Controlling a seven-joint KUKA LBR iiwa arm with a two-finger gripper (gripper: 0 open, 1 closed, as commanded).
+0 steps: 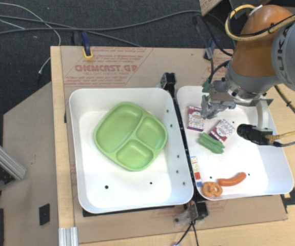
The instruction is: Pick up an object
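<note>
My gripper (209, 109) hangs low over the upper left part of the right bin (262, 163). Just below it lie two small pink-and-white packets, one (194, 119) on its left and one (222, 129) on its right. A green pod-shaped toy (211, 142) lies in front of them. Near the bin's front edge are an orange sausage (233, 179) and a small orange pretzel (212, 189). Nothing shows as held by the gripper.
The left bin (91, 181) holds a light green divided plate (131, 135). A small printed card (194, 168) leans at the right bin's left wall. The grey and orange arm (260, 40) reaches in over the right bin's back right.
</note>
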